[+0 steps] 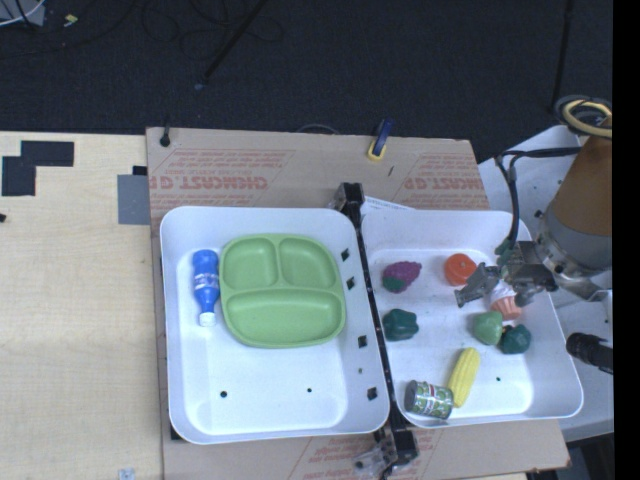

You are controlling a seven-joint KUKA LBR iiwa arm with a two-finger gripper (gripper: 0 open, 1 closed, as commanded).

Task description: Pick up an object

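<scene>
1. Object to be picked, judged by nearness: pale green vegetable toy [488, 327], in the right bin [545, 400], right half, touching a darker green toy [516, 340] on its lower right.
2. Camera view, gripper [497, 286]: entering from the right edge, low over the right bin, just above and slightly left of the pale green toy; grey finger parts jutting left toward the orange round toy [460, 268].
3. Finger state: cannot tell; overlapping grey metal and a pink-and-white piece [507, 306] under the tool blur the outline. Nothing visibly pinched.
4. Governing relation: pale green toy directly below the gripper in the view, nearly touching its lower edge; roughly round, no clear long axis. Probably a short descent rather than a sideways reach.
5. Other candidates in the right bin: purple toy [402, 275] and dark green pepper [399, 323] well to the left; yellow corn cob [463, 375] below, long axis tilted from upper right to lower left; small can [431, 400] lying at the front wall.
6. Left bin [260, 408]: green divided plate [281, 290], blue bottle [205, 286] just beside its left rim; all well apart from the gripper.
7. Risk, as judgement: crowding by the darker green neighbour, likely to disturb a closing grasp.
</scene>
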